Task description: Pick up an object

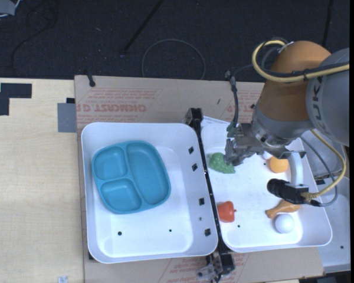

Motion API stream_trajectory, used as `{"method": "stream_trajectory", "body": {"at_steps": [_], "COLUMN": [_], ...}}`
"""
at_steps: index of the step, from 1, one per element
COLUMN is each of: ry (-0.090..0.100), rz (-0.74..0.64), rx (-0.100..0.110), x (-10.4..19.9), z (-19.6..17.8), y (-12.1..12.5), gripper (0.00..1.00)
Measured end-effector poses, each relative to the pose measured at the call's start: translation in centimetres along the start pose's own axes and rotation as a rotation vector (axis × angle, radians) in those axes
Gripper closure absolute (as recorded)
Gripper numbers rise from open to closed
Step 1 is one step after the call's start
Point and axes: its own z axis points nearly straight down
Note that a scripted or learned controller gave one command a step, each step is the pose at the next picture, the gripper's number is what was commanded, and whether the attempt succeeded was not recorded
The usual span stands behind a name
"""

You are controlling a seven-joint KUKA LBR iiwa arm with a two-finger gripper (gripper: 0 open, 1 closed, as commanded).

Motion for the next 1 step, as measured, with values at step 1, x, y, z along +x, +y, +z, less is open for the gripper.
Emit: {"method": "stream_trajectory", "body": {"at_steps": [1], "ry": [-0.001], "rz": [0.001], "rx": [-0.001], "x": [4.77], "z": [-0.46], "y": [0.77], "gripper": [1.00]}}
